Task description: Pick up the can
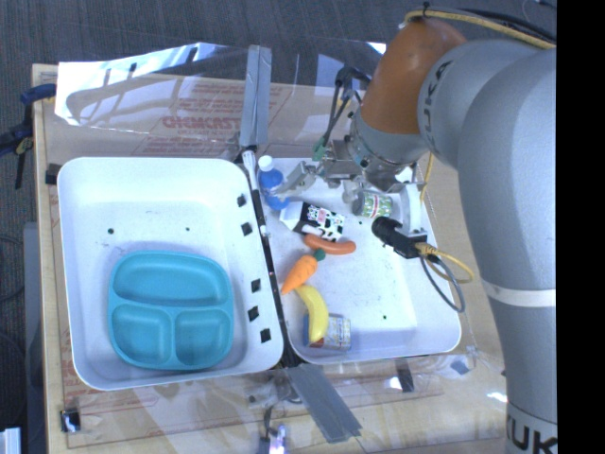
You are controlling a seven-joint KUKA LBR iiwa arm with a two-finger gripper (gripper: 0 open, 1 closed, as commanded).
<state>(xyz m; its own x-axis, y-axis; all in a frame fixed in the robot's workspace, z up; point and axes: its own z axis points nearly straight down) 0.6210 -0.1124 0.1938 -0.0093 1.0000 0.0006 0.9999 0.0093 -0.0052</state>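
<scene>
Silver can (pixel 337 332) well below gripper (pixel 352 173); finger state unreadable. Banana (pixel 314 311) touches can; crowded grasp may slip.

"ku" in white on the grey arm (pixel 529 430), faint unreadable red lettering on the bench (pixel 203 119)

Bench (pixel 142 126): a light wooden top with red print on it, seen under a clear shiny sheet at the far side.
Left bin (pixel 85 197): white and shallow, it lies directly on the bench.
Right bin (pixel 430 324): white and shallow, it lies on the bench just beside the left bin, and their inner walls touch.
</scene>
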